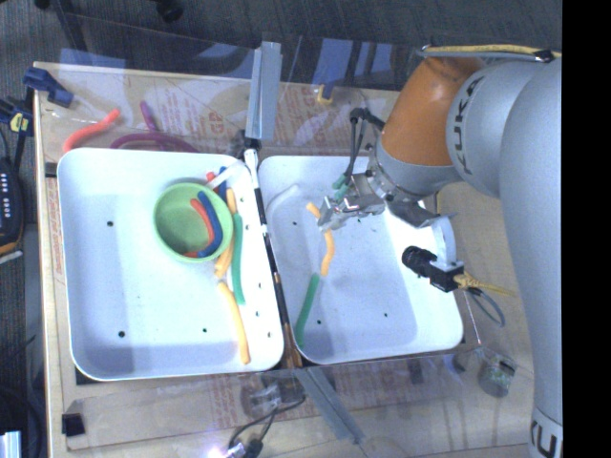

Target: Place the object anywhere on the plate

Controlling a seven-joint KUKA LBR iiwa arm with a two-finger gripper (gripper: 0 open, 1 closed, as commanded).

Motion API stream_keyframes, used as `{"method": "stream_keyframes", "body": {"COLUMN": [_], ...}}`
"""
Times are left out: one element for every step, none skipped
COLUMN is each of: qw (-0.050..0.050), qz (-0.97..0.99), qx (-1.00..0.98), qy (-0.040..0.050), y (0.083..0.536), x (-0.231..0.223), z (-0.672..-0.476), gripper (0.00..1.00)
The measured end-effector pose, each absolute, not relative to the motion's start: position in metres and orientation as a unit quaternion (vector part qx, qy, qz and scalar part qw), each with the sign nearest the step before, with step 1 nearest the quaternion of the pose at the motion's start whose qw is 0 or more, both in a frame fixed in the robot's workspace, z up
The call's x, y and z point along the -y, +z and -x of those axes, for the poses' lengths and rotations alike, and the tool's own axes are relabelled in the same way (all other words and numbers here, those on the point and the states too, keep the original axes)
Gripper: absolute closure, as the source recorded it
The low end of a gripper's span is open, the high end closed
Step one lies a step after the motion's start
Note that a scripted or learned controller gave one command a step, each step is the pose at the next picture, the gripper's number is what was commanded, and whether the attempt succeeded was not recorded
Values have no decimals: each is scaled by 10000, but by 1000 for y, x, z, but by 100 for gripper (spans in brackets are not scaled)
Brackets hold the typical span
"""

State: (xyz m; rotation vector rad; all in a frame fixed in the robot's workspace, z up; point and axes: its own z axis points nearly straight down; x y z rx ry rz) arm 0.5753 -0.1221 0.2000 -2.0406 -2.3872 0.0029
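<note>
Orange strip (327, 246) hangs just below the gripper (331, 212), upper end apparently pinched between narrow fingers, over the right bin (382, 342). Green plate (177, 222) sits well to its left. Risk: the thin, edge-on pinch slips during transfer, dropping the strip short.

Arm (520, 160): fat smooth grey casing, rounded links, matte sheen. Orange band (430, 98) above wrist, glossy, domed. Dark "KUKA" lettering (466, 127) on grey shell beside band; part of another letter at lower link. Wrist narrows to grey flange. Pincer (342, 205): small metal assembly, silvery-grey with greenish tint, blurred detail. Thin black cables (359, 146) loop from wrist down to pincer. Yellow cable (487, 51) runs along arm top.
</note>
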Motion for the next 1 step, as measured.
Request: {"method": "stream_keyframes", "body": {"qw": [5], "qz": [6498], "qx": [7601], "qy": [9], "y": [200], "x": [122], "z": [-575], "gripper": [0]}}
